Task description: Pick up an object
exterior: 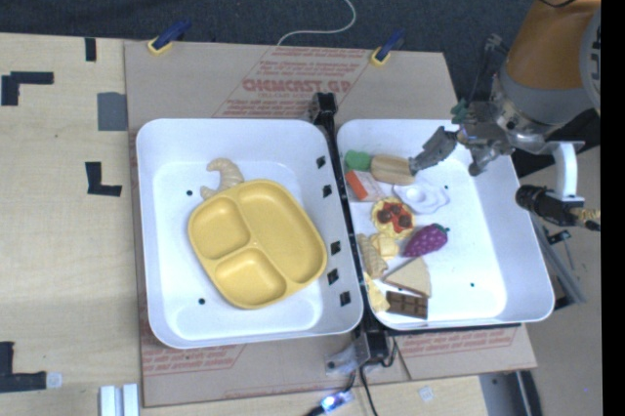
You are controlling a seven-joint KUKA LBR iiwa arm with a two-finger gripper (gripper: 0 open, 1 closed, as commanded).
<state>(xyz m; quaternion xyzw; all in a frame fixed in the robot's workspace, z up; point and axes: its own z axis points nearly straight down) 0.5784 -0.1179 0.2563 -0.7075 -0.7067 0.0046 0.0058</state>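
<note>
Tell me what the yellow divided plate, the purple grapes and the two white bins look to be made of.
Yellow divided plate: likely moulded plastic, smooth with a dull sheen and rounded compartment walls.
Purple grapes: seemingly toy plastic or rubber, one uniform lumpy piece; which of the two is unclear.
White bins: probably plastic, glossy, with rounded corners.

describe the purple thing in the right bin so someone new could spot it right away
Look in the right bin, at the pile of toy food along its left wall. The purple grape bunch lies on the pile's right edge, below the small pizza slice. It is the only purple item there.
</note>
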